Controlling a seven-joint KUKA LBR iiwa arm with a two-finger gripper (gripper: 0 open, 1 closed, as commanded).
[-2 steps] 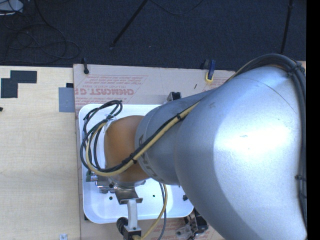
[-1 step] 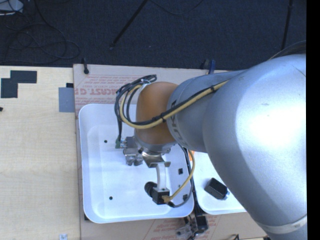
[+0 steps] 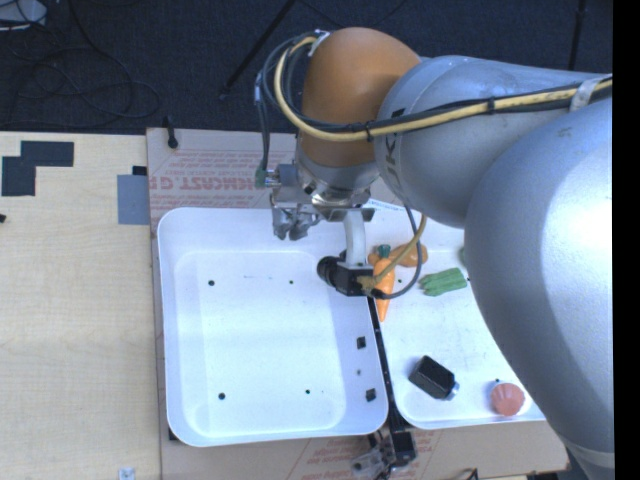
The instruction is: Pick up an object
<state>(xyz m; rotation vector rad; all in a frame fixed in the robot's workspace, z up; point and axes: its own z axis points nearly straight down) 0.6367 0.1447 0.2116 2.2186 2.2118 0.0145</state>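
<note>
White bins, two, side by side on the worktop, sitting on a sheet of brown cardboard with red print. Left bin: a few small dark specks on its floor. Right bin: four loose things, one of each: an orange piece at the far left, close to the shared wall and partly covered by robot hardware; a green piece just right of it; a black block lying tilted near the near edge; a pinkish-red ball right of the block, near the near right corner. All four lie on the bin floor, apart from one another. One grey arm with an orange band reaches in from the right. One gripper, hanging over the far rim of the left bin, well apart from the four things; can't tell whether it is open or closed, nothing seen in it
</note>
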